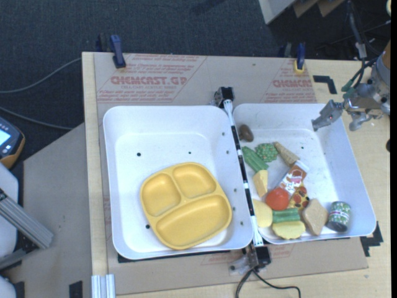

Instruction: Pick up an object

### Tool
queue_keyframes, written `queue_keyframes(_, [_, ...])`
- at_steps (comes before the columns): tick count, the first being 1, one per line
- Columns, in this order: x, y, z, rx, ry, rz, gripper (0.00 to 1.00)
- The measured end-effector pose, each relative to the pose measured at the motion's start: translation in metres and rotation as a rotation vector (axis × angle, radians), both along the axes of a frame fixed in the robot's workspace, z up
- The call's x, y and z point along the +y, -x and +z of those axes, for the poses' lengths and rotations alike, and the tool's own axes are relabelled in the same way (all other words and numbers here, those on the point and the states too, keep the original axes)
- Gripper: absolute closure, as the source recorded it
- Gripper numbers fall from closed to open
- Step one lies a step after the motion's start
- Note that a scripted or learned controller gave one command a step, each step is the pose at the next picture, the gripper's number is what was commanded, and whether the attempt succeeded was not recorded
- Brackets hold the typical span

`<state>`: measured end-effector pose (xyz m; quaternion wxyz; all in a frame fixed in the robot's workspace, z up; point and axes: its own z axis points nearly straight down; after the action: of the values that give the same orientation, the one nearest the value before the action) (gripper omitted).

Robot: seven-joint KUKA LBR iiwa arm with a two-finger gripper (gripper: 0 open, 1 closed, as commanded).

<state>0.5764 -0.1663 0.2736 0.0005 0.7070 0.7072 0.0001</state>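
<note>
Two bins (124, 166) — one yellow tray (185, 205)

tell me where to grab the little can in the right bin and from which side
Grip the can across its round sides, coming straight down from above. It lies near the bin's front right corner, with the bread slice close on its left, so set the pincer fingers front and back.

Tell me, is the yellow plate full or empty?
Empty. The yellow plate in the left bin shows three bare compartments.
</note>
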Motion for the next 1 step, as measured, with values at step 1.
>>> queue_keyframes(1, [0.0443,0.0425,-0.1050,0.014,-0.006,0.001,0.00])
